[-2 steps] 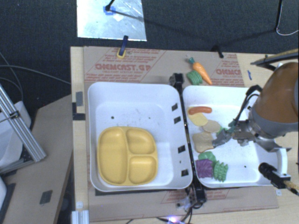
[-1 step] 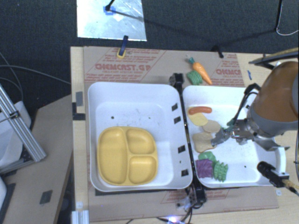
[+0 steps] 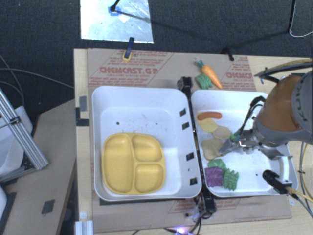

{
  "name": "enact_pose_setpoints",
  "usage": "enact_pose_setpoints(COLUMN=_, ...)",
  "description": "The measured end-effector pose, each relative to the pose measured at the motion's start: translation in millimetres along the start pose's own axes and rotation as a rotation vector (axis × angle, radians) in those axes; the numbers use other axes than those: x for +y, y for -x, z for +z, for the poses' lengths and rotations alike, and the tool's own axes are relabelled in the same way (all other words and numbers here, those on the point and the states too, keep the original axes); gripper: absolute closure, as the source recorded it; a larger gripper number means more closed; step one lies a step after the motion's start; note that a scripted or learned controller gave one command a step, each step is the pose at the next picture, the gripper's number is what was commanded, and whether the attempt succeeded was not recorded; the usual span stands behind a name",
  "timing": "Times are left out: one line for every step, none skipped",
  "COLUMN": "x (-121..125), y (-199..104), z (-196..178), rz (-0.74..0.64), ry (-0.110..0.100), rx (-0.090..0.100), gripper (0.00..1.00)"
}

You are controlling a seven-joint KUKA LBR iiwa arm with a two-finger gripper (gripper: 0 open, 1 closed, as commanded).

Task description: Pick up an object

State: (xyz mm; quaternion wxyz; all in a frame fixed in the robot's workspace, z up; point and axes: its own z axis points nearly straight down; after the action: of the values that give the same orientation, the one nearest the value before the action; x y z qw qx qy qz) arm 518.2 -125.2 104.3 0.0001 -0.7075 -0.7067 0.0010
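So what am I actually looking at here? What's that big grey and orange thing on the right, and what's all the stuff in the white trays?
You are looking down at a slant from one fixed camera above a bench. The grey and orange shape is a robot arm reaching in from the right. At its end is the tool, a two-finger grasper, low over the right bin.

That bin holds toy food: a sausage, some pale flat slices and purple and green leafy pieces. The tool is right by the slices, but I cannot tell from here whether its fingers are open or gripping anything.

The left bin holds a yellow divided plate. A toy carrot lies outside the bins, on the cardboard behind them.
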Motion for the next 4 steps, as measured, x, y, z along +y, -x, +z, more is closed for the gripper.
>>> enact_pose_setpoints(x=40.0, y=-30.6, z=-11.5, rz=-0.009, ry=0.007, rx=0.001, gripper=0.0)
enact_pose_setpoints(x=19.7, y=-37.5, z=11.4, rz=-0.003, ry=0.001, rx=0.002, gripper=0.0)
enact_pose_setpoints(x=21.6, y=-37.0, z=-0.6, rz=-0.004, ry=0.005, rx=0.002, gripper=1.0)
enact_pose_setpoints(x=21.5, y=-36.9, z=-0.2, rz=-0.004, ry=0.004, rx=0.002, gripper=0.0)
